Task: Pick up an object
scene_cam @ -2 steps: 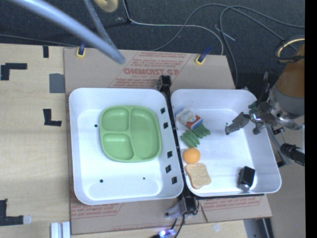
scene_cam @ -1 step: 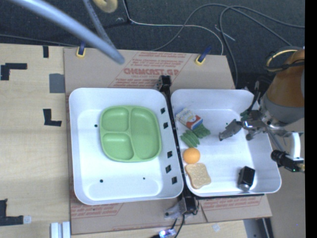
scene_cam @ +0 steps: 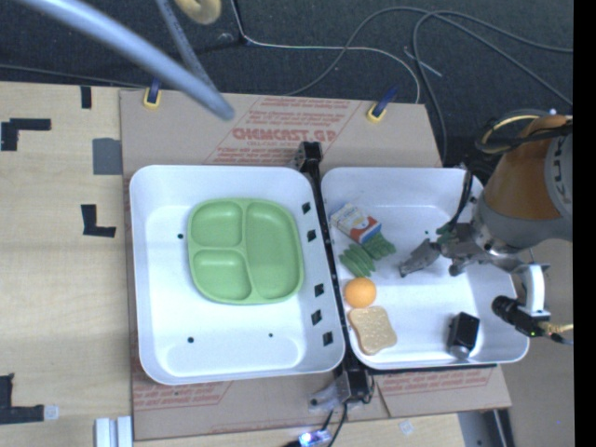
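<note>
On the surface, the left bin [scene_cam: 149, 277] carries a green divided plate [scene_cam: 247, 250] at its centre. The right bin [scene_cam: 410, 180] takes the hand [scene_cam: 430, 266] in from 3 o'clock, fingers spread wide with nothing between them. Pickable items in the right bin, all clear of the hand: toast slice [scene_cam: 372, 329] at 7 o'clock, small carton [scene_cam: 355, 222] at 10, green vegetable piece [scene_cam: 366, 252] at 9, orange ball [scene_cam: 359, 292] at 8.

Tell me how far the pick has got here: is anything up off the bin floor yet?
Done: the approach looks made, with the gripper inside the right bin, just right of the green beans. In hand: nothing that I can see; the box, orange and bread all lie on the bin floor. Left: gripping one item and lifting it.
</note>
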`<state>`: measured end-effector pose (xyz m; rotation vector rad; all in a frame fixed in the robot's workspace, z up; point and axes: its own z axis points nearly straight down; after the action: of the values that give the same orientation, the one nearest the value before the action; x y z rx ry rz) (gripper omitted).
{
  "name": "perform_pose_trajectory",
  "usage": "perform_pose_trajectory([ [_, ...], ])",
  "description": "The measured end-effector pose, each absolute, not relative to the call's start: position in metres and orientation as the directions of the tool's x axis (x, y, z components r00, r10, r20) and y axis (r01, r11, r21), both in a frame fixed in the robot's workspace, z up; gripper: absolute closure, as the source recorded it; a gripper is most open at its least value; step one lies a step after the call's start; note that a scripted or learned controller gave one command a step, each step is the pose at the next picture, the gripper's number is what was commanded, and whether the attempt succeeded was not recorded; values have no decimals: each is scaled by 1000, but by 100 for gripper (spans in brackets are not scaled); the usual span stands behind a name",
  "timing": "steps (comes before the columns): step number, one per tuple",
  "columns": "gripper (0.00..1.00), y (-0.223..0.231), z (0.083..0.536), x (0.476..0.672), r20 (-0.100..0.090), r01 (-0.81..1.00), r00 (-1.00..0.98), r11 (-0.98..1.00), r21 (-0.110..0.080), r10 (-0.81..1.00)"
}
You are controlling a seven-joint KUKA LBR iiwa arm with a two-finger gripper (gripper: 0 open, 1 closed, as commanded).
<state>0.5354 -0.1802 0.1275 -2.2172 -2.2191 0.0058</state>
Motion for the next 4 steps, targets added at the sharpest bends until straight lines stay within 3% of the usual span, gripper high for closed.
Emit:
perform_pose_trajectory([
  [1, 0, -180, 83, 536, -2, 1000, -1, 1, 0, 1000],
  [2, 100, -181, 96, 537, -4, 1000, -1, 1, 4, 1000],
  [4, 100, -195, 210, 541, -3, 1000, -1, 1, 6, 1000],
])
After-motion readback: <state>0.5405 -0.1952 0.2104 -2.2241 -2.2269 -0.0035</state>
